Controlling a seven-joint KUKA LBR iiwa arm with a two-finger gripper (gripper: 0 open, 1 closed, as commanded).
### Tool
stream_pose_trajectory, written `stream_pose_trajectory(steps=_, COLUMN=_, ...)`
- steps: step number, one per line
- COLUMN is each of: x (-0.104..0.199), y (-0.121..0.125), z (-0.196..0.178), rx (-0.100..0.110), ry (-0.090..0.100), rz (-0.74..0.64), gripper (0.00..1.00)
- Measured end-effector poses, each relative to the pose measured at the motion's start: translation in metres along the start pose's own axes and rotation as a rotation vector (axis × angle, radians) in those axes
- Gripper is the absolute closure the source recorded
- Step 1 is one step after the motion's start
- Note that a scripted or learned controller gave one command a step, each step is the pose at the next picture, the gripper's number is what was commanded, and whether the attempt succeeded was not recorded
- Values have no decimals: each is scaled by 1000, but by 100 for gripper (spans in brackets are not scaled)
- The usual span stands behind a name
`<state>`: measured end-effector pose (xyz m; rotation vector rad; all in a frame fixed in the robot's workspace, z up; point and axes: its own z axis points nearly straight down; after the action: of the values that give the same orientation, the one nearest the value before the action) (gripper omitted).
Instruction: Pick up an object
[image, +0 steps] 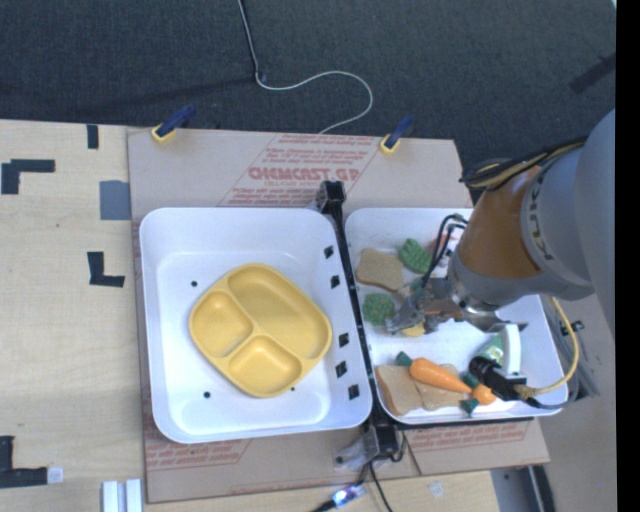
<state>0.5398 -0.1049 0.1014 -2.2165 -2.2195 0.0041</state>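
The left bin (160, 300) holds a yellow divided plate (260, 328) near its middle, with open white floor all round. The grey arm (545, 235) reaches in from three o'clock, bent down over the crowded right bin (555, 345). Its gripper (412, 315) sits low at the bin's centre; whether the jaws are spread cannot be told. A carrot (440, 375) lies at five o'clock from the gripper, long axis running ten to four, beside bread slices (400, 392)
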Motion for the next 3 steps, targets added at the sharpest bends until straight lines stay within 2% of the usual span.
stream_pose_trajectory(steps=2, x=-8, y=-6, z=-93, rx=-7, ry=-2, rz=0, gripper=100)
stream_pose_trajectory(steps=3, x=-7, y=-6, z=-124, rx=-6, ry=-2, rz=0, gripper=100)
